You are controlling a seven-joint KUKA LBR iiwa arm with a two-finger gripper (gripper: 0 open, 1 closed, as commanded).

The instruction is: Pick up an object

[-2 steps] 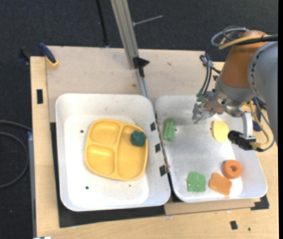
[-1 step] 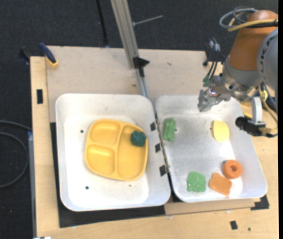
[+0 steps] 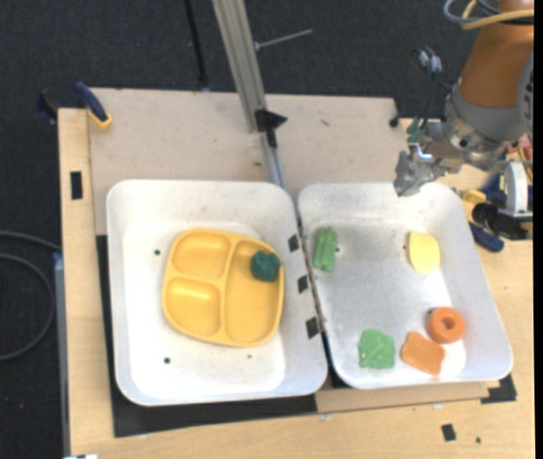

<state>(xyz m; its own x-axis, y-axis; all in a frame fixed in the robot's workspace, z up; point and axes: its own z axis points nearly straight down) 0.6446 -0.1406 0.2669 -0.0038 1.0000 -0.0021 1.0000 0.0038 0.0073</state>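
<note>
1. So, the arm (image 3: 489,75) comes in from the upper right of the frame, and its hand (image 3: 410,175) sits right at the top edge of the right bin (image 3: 386,208), above the bin's upper right part.
2. Honestly can't tell if the hand is wide or narrow from this angle, it's too small and dark. Nothing visible between its tips.
3. Right bin stuff: a green block (image 3: 325,250) by the left wall, a yellow piece (image 3: 423,251) toward the right, just below the hand but apart from it, an orange ring (image 3: 446,324) at lower right, an orange chunk (image 3: 423,353) just beside it, and a green lump (image 3: 377,350) near the bottom middle.
4. Left bin (image 3: 138,256) has a yellow divided tray (image 3: 205,295) with a dark green thing (image 3: 266,266) in its upper right compartment.
5. Both bins sit side by side on the desk (image 3: 157,132), with a metal post (image 3: 238,51) rising at the top middle.
</note>
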